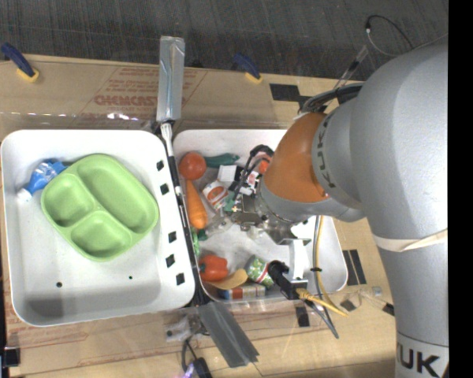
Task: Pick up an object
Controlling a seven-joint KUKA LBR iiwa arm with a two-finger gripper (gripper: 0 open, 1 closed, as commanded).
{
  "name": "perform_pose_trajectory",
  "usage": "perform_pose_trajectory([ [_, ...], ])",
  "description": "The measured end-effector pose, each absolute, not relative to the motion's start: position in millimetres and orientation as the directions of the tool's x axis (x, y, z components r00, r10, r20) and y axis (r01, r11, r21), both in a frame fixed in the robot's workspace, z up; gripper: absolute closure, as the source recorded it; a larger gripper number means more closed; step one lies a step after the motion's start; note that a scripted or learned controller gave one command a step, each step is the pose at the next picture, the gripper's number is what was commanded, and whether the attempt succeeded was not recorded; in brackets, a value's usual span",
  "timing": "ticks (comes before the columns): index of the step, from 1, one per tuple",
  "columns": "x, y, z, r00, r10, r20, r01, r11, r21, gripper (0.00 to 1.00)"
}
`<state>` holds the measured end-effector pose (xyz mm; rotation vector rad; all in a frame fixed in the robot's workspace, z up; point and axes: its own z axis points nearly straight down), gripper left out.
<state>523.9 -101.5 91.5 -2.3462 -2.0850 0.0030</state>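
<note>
grey arm (394,156) covers the right bin (221,142); claw (238,208) state unclear, carrot (196,205) beside it; green tray (100,205) in left bin (31,290).

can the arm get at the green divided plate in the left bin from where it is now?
Probably yes. The green divided plate lies uncovered in the left bin, nothing on top. The arm sits over the right bin and would have to cross the divider.

left bin (16,211): held a green divided plate (100,205), with a blue item (41,175) at its upper left.
right bin (221,142): held a carrot (196,205), a tomato (192,164) and mixed clutter.
hand (238,205): was low over the right bin's middle.
</note>
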Motion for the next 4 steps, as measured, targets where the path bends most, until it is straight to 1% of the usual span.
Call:
perform_pose_trajectory([
  [1, 477.3, -97.2, 92.9, 0.15, 0.989, -0.004, 0.989, -0.15, 0.004, 0.0],
  [2, 532.7, -108.4, 91.1, 0.065, 0.998, 0.001, 0.998, -0.065, -0.003, 0.0],
  [3, 574.7, -103.8, 91.6, -0.052, 0.999, 0.0, 0.999, 0.052, -0.002, 0.0],
  [4, 574.4, -103.5, 100.8, -0.055, 0.998, 0.001, 0.998, 0.055, -0.005, 1.0],
])
